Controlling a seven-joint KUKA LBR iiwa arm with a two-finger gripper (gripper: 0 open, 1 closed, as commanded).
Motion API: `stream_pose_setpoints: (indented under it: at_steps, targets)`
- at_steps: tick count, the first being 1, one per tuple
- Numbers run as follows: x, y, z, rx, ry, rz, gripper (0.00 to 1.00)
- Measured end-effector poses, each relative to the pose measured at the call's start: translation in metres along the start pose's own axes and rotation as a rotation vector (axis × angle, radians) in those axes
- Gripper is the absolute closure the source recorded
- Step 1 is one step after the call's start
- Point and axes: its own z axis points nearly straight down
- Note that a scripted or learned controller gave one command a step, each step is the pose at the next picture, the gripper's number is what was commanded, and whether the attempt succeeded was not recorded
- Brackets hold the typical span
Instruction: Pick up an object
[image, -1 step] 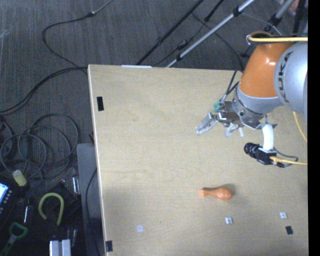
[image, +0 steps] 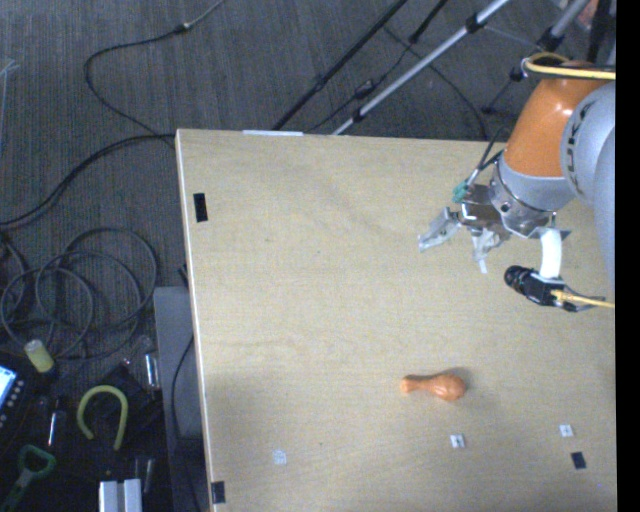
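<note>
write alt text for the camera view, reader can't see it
A small orange object lies alone on a pale wooden bench. The robot arm's gripper hangs above the bench to the upper right of it, holding nothing.

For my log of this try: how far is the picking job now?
Nothing looks done yet. The orange object lies alone on the tan board. The gripper hangs above the board, apart from it, holding nothing. Reaching, grasping and lifting are all left.
</note>
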Motion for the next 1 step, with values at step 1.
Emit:
stream_pose_setpoints:
  at_steps: [1]
  targets:
    - [-0.0276, 0.0434, 0.0327, -0.003, -0.004, -0.282, 0.00]
